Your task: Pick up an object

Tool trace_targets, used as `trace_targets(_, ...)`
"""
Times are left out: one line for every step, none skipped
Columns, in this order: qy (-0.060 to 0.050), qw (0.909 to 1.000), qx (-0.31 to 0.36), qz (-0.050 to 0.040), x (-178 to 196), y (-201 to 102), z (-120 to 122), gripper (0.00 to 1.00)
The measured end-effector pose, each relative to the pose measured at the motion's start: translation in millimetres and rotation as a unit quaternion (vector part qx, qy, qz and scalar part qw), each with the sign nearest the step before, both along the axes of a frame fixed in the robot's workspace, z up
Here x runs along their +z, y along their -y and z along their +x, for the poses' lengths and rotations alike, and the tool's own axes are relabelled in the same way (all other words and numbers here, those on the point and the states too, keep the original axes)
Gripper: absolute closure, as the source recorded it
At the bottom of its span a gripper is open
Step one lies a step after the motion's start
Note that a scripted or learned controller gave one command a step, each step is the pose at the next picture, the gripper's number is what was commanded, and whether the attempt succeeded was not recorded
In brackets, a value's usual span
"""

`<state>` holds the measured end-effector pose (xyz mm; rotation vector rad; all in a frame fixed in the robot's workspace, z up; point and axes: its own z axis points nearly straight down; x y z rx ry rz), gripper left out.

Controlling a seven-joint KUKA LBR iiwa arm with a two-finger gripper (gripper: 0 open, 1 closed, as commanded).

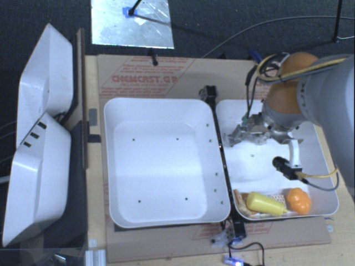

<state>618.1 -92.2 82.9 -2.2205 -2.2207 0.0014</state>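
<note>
**Tool over right bin, nothing picked yet**

Tool [239, 134] sits low in the upper left part of the right bin [319, 148], near the divider. Can't tell how its grip is set; too small and foreshortened at this slant. Nothing visible in it. Targets are at the bin's near edge, well apart from the tool: yellow object [265, 203] lying on its side, orange object [299, 200] just beside it to the right. My read: approach step. Travel toward the near wall, centre over one item, not the gap between them. Yellow looks easier; grip across its narrow width. Watch the bin wall on descent. Left bin [163, 159] irrelevant.
</note>
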Motion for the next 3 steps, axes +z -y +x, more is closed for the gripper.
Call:
trace_targets(0.002,1.0000,0.000,-0.0002,12,0,1,1.00)
trace_targets(0.003,1.0000,0.000,-0.0003,75,1,0,1.00)
trace_targets(0.003,1.0000,0.000,-0.0003,123,1,1,1.00)
